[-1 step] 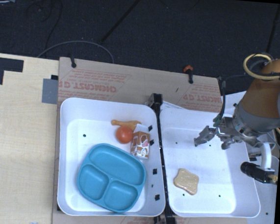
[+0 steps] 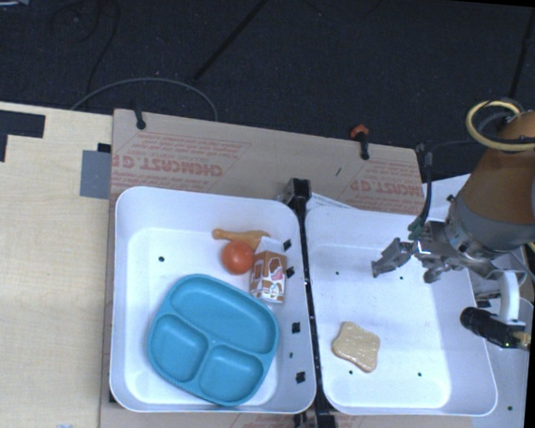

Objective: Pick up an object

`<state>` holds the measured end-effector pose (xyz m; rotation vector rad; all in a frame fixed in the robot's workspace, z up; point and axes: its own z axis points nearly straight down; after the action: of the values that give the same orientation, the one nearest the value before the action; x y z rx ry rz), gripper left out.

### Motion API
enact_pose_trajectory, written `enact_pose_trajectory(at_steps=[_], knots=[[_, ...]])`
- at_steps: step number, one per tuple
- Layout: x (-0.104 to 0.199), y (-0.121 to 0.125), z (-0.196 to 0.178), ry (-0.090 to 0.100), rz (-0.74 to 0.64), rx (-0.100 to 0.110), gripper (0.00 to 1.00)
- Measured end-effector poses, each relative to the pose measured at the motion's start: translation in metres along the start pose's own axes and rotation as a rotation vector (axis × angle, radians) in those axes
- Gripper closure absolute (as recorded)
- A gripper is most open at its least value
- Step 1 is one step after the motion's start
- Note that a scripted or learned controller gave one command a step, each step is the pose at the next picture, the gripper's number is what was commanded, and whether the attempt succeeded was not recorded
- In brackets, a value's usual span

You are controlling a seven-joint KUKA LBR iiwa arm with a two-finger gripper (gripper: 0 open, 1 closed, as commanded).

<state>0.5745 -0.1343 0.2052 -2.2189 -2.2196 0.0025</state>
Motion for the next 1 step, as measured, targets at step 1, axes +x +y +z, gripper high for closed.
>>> enact_pose_trajectory(at_steps=[1], knots=[[-0.0089, 0.0025, 0.0523, 0.000, 0.001, 0.005, 0.00]])
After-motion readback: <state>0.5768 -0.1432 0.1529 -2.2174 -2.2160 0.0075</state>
